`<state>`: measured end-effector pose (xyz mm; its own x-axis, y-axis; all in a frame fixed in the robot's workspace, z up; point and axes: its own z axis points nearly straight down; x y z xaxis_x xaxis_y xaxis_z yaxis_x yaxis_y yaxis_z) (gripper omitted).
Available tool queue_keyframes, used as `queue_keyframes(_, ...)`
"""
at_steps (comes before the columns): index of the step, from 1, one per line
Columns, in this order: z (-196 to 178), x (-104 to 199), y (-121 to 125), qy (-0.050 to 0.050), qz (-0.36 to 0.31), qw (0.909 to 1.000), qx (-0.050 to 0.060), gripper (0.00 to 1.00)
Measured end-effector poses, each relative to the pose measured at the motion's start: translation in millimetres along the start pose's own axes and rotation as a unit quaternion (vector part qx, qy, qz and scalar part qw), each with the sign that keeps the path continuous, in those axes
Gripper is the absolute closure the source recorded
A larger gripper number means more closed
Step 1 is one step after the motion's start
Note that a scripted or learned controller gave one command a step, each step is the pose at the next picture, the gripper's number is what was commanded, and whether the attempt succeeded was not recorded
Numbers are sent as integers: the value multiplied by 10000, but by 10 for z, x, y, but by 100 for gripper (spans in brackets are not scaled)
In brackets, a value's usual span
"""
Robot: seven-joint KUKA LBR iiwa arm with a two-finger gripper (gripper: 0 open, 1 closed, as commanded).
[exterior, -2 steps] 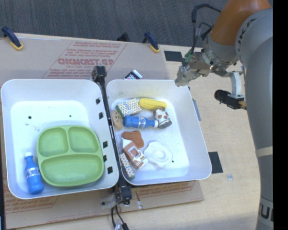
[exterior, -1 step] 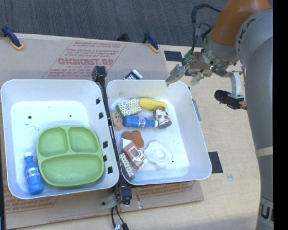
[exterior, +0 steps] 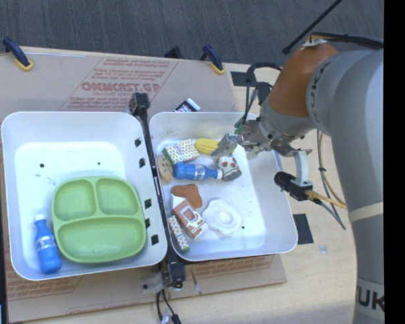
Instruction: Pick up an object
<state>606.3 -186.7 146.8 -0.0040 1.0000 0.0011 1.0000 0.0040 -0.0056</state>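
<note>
My gripper point(exterior: 227, 146) hangs low over the far middle of the right bin point(exterior: 282, 216), at the end of the grey arm with the orange band point(exterior: 304, 73). Just below it lies a small white cup with red spots point(exterior: 231, 169). To its left lie a yellow piece point(exterior: 206, 145) and a green-patterned box point(exterior: 180, 150). A blue bottle point(exterior: 194, 173) lies on its side touching the cup. Nearer the front are a brown piece point(exterior: 187, 194), a small carton point(exterior: 189, 220) and a white fried egg point(exterior: 223, 218).
The left bin point(exterior: 20, 147) holds a green divided plate point(exterior: 98, 218) and a second blue bottle point(exterior: 46, 245) at its front left corner. A black clip point(exterior: 140, 103) joins the bins at the back. Cables run beside the arm on the right.
</note>
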Motion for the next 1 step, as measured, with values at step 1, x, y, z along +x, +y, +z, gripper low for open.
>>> queue_keyframes(1,559,-211,-872,0,-8,10000,-2,0)
